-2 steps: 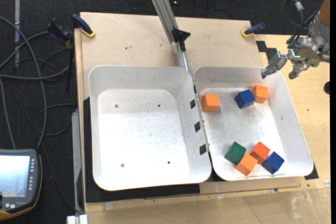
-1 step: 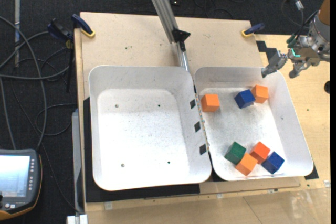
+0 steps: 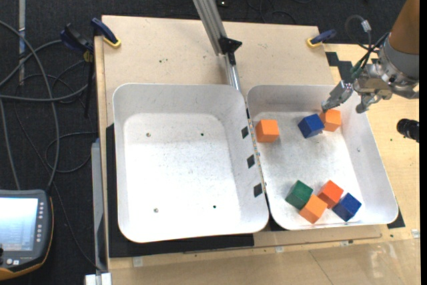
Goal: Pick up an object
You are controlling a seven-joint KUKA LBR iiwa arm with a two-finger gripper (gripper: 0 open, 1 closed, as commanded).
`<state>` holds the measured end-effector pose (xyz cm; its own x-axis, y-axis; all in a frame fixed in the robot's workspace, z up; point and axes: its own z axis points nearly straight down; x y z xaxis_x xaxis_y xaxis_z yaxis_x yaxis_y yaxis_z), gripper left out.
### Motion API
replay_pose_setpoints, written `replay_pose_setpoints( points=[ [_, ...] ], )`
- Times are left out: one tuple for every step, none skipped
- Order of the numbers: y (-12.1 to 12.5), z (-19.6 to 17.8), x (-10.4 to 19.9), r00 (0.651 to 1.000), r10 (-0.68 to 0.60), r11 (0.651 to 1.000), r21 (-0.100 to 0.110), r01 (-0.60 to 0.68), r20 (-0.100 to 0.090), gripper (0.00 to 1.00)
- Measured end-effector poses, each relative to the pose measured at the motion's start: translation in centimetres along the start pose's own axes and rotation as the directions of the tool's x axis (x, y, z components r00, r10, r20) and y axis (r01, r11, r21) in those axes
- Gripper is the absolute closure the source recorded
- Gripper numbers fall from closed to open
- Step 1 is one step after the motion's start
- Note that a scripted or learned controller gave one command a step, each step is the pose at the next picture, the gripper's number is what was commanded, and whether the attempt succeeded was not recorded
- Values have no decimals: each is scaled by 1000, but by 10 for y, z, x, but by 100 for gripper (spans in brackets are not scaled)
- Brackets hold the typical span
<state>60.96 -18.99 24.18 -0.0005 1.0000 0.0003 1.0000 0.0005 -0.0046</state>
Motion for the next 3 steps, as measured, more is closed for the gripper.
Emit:
replay_pose_setpoints(
  points=[
    [-6, 60, -6, 1000, 2, 1000, 2, -2, -1, 0],
    [0, 117, -12, 1000, 1, 1000, 0, -1, 0, 0],
    [2, 103, -12, 1000, 0, 1000, -8, 0, 2, 100]
  ],
)
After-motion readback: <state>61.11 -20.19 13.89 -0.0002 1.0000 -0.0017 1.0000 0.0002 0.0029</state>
